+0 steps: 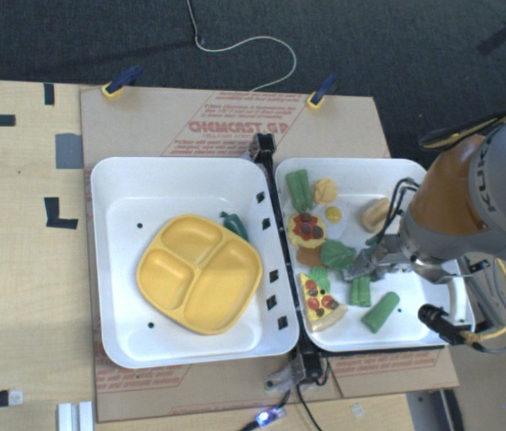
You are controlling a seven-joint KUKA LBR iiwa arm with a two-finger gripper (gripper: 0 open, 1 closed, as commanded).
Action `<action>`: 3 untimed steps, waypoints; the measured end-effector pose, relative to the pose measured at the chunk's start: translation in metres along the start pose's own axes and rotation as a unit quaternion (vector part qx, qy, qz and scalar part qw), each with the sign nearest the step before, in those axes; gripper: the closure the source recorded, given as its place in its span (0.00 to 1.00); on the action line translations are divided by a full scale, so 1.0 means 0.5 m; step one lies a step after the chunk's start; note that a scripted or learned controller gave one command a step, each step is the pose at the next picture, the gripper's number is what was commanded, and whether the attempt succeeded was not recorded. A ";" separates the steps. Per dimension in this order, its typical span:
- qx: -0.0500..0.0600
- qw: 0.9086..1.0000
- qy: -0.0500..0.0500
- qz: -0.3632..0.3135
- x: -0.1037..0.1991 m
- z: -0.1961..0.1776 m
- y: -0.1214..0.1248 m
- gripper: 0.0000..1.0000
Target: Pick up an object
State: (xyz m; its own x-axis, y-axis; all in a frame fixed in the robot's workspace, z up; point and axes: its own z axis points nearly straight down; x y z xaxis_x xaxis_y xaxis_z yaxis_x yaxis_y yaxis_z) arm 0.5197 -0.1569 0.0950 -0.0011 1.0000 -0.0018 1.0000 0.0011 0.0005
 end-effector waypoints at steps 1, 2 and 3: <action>-0.001 1.000 0.001 0.000 0.007 -0.097 -0.017 1.00; -0.001 1.000 0.000 0.000 -0.011 -0.205 -0.005 1.00; -0.001 1.000 0.001 0.000 -0.010 -0.262 -0.004 1.00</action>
State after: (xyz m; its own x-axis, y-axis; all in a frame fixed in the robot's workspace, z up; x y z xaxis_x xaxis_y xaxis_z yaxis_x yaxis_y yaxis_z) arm 0.5177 -0.1617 0.2259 -0.0012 1.0000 -0.0007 1.0000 0.0012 0.0017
